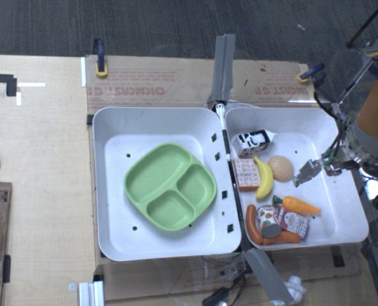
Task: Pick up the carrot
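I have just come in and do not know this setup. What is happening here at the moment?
A grey robot arm reaches in from the right over the right bin, which holds toy foods. Its gripper hovers above the bin floor, just up and right of the carrot, and holds nothing. The carrot lies beside a banana, a hot dog and small packets. The left bin holds a green divided plate.

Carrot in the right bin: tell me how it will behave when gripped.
The carrot looks like smooth moulded plastic, so probably stiff, light and somewhat slippery. Its tapered round body lies flat, so a nudge may roll it. A packet lies close beside it, which may crowd the gripper.
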Robot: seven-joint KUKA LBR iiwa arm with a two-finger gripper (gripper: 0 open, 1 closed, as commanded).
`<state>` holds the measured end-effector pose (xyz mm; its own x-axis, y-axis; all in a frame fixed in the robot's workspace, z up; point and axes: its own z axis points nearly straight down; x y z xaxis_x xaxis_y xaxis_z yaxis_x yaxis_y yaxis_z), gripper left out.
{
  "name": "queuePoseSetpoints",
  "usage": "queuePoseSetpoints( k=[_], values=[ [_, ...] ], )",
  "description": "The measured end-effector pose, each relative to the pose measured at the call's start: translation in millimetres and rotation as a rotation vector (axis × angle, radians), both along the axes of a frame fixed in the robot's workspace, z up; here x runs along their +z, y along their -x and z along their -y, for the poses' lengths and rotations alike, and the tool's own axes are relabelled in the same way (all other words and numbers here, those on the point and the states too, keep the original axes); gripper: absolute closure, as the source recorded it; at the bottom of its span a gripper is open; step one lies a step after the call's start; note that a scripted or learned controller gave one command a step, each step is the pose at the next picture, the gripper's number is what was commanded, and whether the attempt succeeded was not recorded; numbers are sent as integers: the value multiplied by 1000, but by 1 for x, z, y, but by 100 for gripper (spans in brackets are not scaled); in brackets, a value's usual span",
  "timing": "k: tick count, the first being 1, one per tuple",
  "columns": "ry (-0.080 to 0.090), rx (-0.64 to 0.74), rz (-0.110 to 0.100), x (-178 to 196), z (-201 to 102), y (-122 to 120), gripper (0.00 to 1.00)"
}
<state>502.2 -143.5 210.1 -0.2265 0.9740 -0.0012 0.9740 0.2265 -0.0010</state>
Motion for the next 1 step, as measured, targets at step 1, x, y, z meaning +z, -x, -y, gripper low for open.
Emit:
queuePoseSetpoints(
  k=[1],
  values=[
    [2,-8,6,-115,27,23,0]
  ],
)
